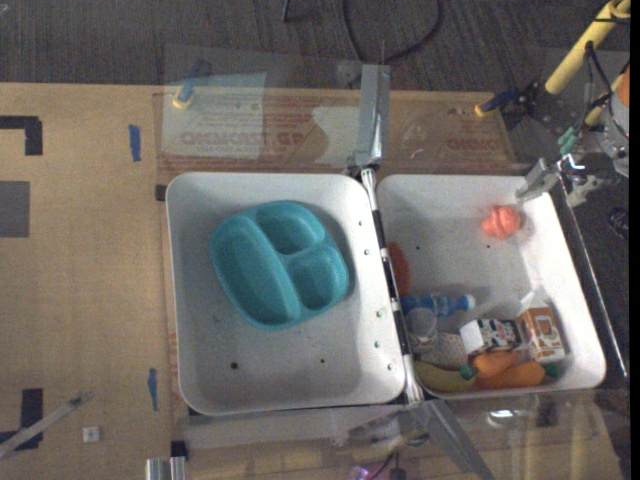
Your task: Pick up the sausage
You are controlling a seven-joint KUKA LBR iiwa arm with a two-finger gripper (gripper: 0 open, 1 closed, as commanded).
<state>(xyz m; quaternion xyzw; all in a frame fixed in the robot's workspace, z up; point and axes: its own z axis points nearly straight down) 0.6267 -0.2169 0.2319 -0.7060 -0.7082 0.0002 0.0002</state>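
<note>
Bench [80,268]: a tan surface carrying two shallow white bins side by side, with blue tape marks and black squares toward its left edge.
Left bin [200,368]: white, holding one thing, the plate.
Right bin [450,218]: white, its upper half mostly bare, with clutter gathered along the near edge.
Plate [280,263]: teal, divided into three compartments, lying tilted in the upper middle of the left bin.
Arm [600,28]: comes in at the upper right corner, outside the right bin.
Gripper [537,181]: hangs over the right bin's upper right corner rim, well apart from the sausage; whether the jaws are apart or together I cannot tell.
Sausage [398,266]: reddish-orange, lying lengthwise against the right bin's left wall, just above the bottle.
Bottle [440,302]: blue, on its side near the middle of the right bin.
Carrot [510,372]: orange, along the near edge, touching the banana's end.
Banana [440,376]: yellow, in the near left corner of the right bin.
Carton [542,333]: small, brown and white, upright near the right wall.
Pink ball [502,222]: lumpy, alone in the upper right part of the right bin.
</note>
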